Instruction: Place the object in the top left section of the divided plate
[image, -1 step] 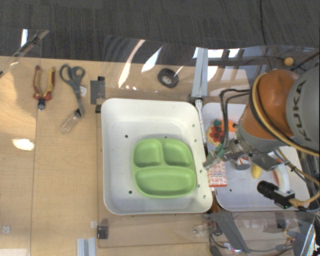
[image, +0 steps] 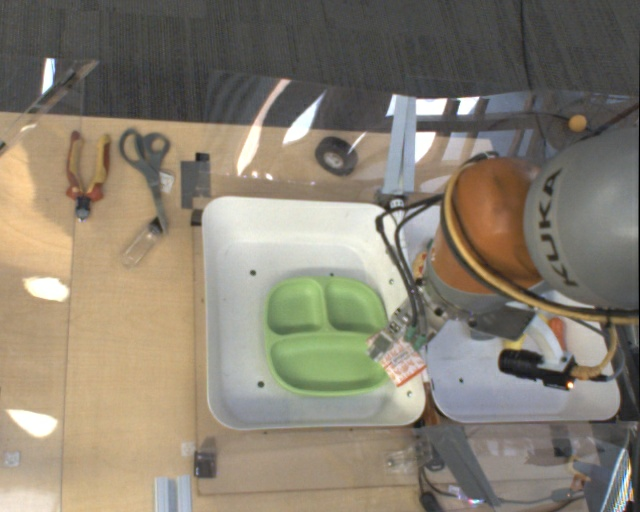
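The arm (image: 545, 235) leans in over the seam between the two white bins, and its gripper (image: 408, 332) hangs at the right edge of the left bin (image: 235, 300), just off the right rim of the green divided plate (image: 325, 335). A small crumpled packet (image: 398, 358), white with red print, sits directly under the fingertips and overlaps the plate's right rim beside the large lower section. From where I stand the fingers look closed on the packet's upper end, though the wrist hides much of the contact, so I take that grip as likely rather than certain.

The top left section (image: 296, 307) lies on the plate's far side from the gripper, toward the left bin's left wall, with the top right section (image: 352, 303) between.

As I judge it, the step in hand is the carry across. To do it well, the packet should be lifted clear of the rim and the raised dividers first, then taken leftward and a little toward the bin's back edge until it hangs over the middle of the top left section. Because the packet dangles loosely, the release should be low and centred, otherwise it may drape over a divider or slide into the neighbouring section.

On the bench beyond the bin lie pliers (image: 82, 175), scissors (image: 150, 175) and a tape roll (image: 337, 155).
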